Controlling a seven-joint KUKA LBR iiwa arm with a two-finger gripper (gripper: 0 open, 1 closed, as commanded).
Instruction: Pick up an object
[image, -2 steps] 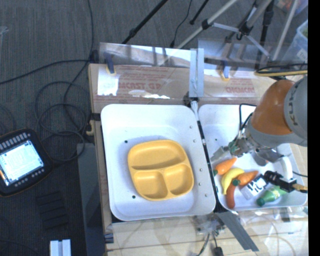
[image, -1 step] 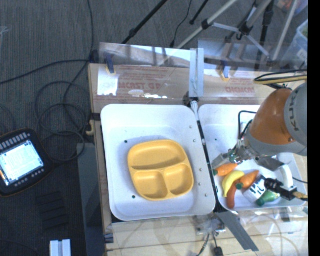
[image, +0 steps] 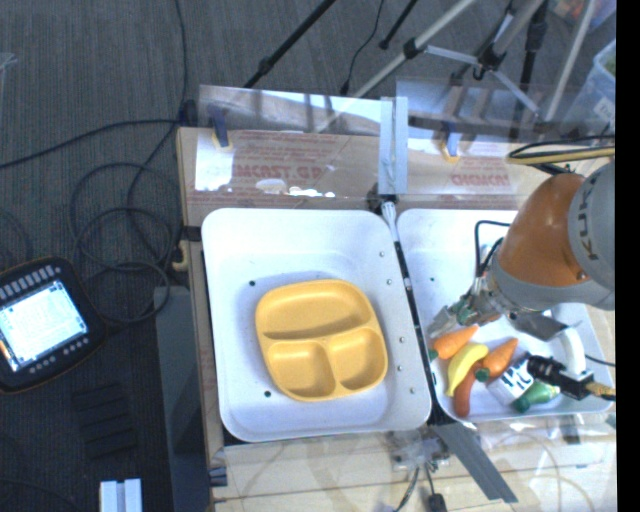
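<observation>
Toy vegetables (image: 475, 362) lie piled in my right bin (image: 430, 260); the left bin (image: 230, 300) holds a yellow divided tray (image: 320, 338). My end effector (image: 470, 312) hovers just over the pile; I cannot tell its grip state. Nothing looks lifted yet.

Bench (image: 300, 160), brown top, carries two shallow white bins side by side: left bin (image: 235, 250), right bin (image: 440, 240), touching along inner rims. Clear panels upright along far edge.
</observation>
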